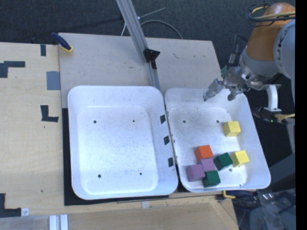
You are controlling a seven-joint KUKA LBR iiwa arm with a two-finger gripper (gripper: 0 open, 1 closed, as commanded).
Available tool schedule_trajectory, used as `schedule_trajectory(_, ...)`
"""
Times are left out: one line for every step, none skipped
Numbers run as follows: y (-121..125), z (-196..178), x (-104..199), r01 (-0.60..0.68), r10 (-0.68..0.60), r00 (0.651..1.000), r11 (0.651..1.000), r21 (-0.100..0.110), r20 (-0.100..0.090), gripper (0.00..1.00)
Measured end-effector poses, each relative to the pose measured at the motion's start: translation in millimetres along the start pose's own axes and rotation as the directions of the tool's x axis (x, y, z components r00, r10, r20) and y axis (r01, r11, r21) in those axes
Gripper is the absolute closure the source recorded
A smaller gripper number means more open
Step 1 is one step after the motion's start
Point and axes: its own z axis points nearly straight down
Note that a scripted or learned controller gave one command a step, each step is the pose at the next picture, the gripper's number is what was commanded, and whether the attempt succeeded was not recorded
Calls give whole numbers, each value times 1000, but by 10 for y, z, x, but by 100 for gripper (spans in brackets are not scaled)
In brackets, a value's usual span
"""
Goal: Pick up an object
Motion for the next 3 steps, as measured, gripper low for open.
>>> schedule_trajectory(135,-1247,-26,0,0,1000,1000,-11,1,0)
schedule_trajectory(128,-1297,-18,1,-1,1000,1000,-3,2,100)
schedule_trajectory(64,-985,18,-2,2,1000,1000,2,0,100)
